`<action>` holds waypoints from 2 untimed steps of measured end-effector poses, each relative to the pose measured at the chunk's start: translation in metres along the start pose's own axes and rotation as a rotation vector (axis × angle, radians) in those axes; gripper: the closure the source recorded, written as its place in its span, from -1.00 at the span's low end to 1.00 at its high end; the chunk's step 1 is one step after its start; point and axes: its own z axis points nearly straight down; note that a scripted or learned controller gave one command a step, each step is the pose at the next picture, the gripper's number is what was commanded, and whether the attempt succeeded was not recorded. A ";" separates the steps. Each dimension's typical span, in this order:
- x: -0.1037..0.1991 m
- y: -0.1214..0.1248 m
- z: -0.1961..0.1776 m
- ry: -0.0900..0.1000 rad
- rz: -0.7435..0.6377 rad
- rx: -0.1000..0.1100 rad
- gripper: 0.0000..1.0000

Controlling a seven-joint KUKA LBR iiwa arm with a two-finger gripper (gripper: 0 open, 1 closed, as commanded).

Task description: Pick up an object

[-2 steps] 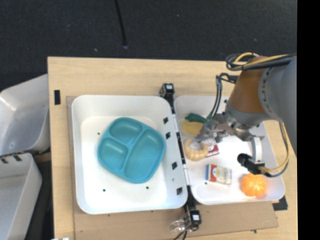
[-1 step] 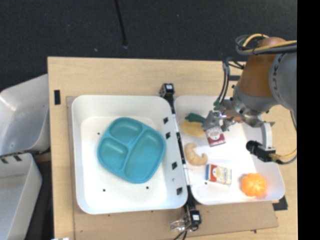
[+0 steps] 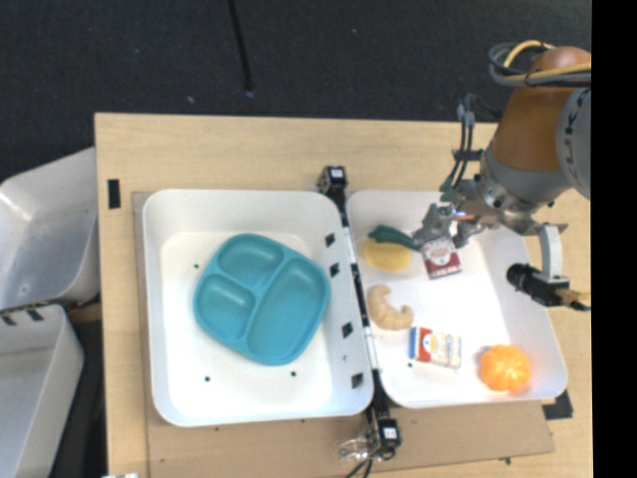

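Observation:
In the right bin (image 3: 518, 391) lie a yellow lemon-like piece (image 3: 387, 257) with a green item (image 3: 392, 236) beside it, a tan croissant-shaped piece (image 3: 388, 309), a small white, red and blue box (image 3: 436, 348), an orange (image 3: 505, 367) and a small dark red packet (image 3: 442, 262). My gripper (image 3: 438, 229) hangs over the bin's upper middle, directly above the red packet and right of the green item. The packet sits just under the fingertips; I cannot tell whether it is gripped.
The left bin (image 3: 169, 366) holds a blue divided plate (image 3: 262, 297). A black clip divider (image 3: 350, 297) runs between the bins. The arm's orange band and grey wrist (image 3: 532, 137) loom over the right bin's upper right corner. A black fitting (image 3: 532, 282) sits at the right rim.

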 end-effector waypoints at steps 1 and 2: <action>0.050 0.011 -0.013 0.002 -0.003 0.002 1.00; 0.110 0.033 -0.016 0.003 -0.006 0.002 1.00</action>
